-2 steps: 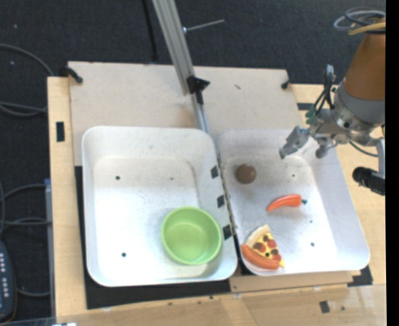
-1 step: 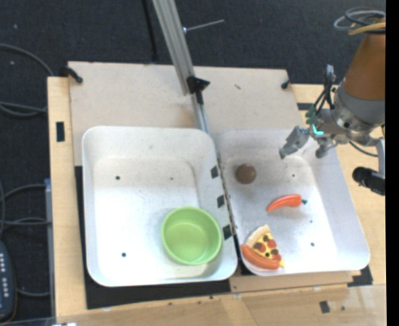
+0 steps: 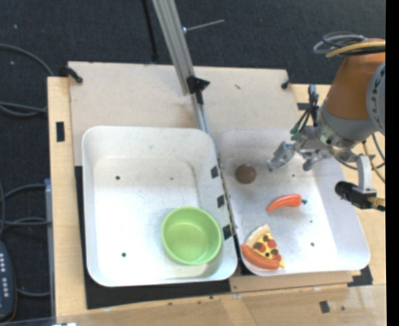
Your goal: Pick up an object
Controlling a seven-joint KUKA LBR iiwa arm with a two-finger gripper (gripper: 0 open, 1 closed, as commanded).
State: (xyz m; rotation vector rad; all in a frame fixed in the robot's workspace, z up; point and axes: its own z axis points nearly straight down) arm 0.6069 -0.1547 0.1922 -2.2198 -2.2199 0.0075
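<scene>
Pincer (image 3: 296, 156) over the upper part of the right bin (image 3: 342, 246), fingers spread open, nothing between them. Brown ball (image 3: 245, 174) on the bin floor just left of and below it, apart. Orange chili pepper (image 3: 284, 202) below the pincer. Pizza slice (image 3: 262, 248) near the front edge. Green bowl (image 3: 191, 235) in the left bin (image 3: 118, 182).

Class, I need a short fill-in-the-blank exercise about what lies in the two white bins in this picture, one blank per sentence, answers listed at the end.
1. The green bowl sits in the ____ bin.
2. The small round object in the right bin is ____ in colour.
3. The pizza slice toy lies at the right bin's ____ left corner.
4. The gripper hangs over the ____ bin.

Answers: left; brown; front; right
</scene>
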